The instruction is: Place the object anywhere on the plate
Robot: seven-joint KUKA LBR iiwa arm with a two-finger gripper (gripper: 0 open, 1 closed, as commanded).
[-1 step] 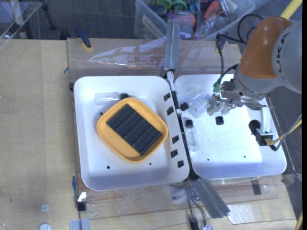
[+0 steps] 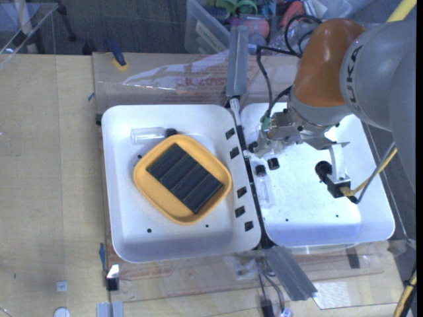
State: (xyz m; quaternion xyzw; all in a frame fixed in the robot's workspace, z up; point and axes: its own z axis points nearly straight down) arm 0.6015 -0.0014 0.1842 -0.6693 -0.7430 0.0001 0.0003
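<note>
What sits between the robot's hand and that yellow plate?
In the camera view, the raised white walls where the two bins meet, with a row of small black clips, lie between the hand and the yellow plate.

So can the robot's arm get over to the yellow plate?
Probably yes. The plate sits uncovered in the left bin, and the gripper is close by, just across the divider. Only that low divider lies between them, and the arm could likely pass above it.

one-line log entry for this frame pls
arm: over right bin | gripper: low at its left wall | plate: yellow, left bin, dark slatted item on it | clear tube: beside plate
</note>
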